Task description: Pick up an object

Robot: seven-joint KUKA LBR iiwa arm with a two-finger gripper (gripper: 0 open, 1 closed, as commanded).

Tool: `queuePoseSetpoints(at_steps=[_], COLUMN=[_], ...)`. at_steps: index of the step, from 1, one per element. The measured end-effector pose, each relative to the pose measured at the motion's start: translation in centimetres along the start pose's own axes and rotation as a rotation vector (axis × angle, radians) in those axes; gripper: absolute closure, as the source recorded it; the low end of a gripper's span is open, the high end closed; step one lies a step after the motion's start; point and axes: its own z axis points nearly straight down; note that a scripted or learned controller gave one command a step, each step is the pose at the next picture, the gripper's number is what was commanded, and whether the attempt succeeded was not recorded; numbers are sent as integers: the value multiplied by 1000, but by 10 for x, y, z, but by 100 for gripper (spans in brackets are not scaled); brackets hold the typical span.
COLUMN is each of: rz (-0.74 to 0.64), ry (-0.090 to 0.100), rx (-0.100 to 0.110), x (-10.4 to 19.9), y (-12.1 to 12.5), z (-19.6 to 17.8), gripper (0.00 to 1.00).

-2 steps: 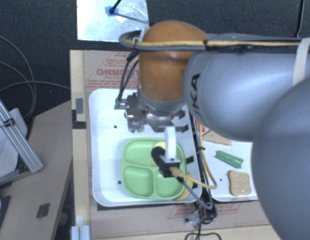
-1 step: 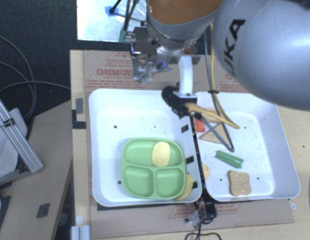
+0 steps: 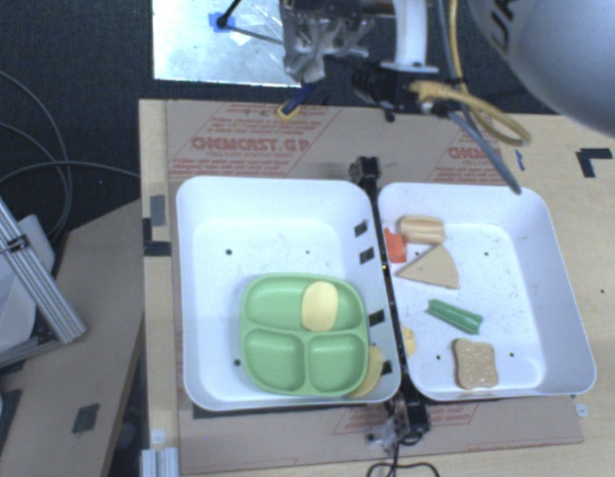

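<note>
- A grey KUKA arm reaches in from the right, its gripper [image 3: 312, 53] raised at the far edge of the scene, beyond both bins and above the cardboard-covered bench [image 3: 247, 137].
- The claw hangs over the far side of the bench with nothing seen between its fingers; whether it stands wide or narrow cannot be told from this angle.
- A yellow cable [image 3: 476, 107] loops from the wrist, just right of the gripper.
- In the left bin [image 3: 218, 217], a green divided tray [image 3: 287, 351] sits toward the near right corner, with a pale yellow oval piece [image 3: 320, 305] resting in its far right compartment.
- A second yellow piece [image 3: 373, 371] lies against the tray's near right edge, beside the bin wall.
- The right bin [image 3: 545, 296] holds the loose items: a tan bread roll [image 3: 421, 230] at the far left, a small orange piece [image 3: 394, 245] just beside it, and a tan wedge [image 3: 431, 267] just nearer.
- A green stick [image 3: 454, 316] lies near the middle of that bin; a toast slice [image 3: 475, 363] lies nearest the camera.
- All bin objects lie well apart from the gripper.
</note>
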Motion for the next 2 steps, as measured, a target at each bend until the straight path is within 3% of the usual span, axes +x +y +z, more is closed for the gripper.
queuePoseSetpoints(at_steps=[1,2], rz=[8,-1], ry=[-6,-7], rx=[12,28], x=[-29,1], y=[60,22], z=[20,147], gripper=[100,100])
